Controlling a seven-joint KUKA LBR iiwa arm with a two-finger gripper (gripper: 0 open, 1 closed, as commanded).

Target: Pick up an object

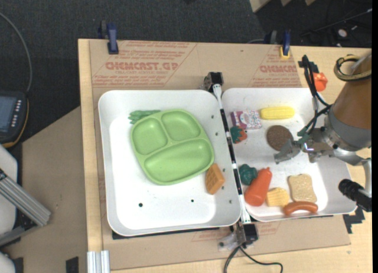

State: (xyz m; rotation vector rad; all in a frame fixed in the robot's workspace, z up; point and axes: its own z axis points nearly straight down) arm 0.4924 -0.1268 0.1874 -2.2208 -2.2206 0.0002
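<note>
My gripper [297, 152] hangs over the middle of the right bin [331, 210], its fingers spread open with nothing between them. One fingertip [282, 155] is just below a brown round patty [275, 135]. A bread slice [302, 187] lies just below the gripper. Toward the front lie a yellow cheese block [277, 197], a hot dog [300, 208], an orange-red bottle-shaped toy [258, 187] and a green broccoli piece [246, 174]. A yellow corn cob [277, 113] and a pink-and-white packet [247, 119] lie at the back.
The left bin [118, 207] holds a green divided plate [171, 146], a green leafy piece [142, 115] at its back corner and an orange waffle piece [215, 178] by the divider. A small red-and-green toy [238, 134] sits against the right bin's left wall.
</note>
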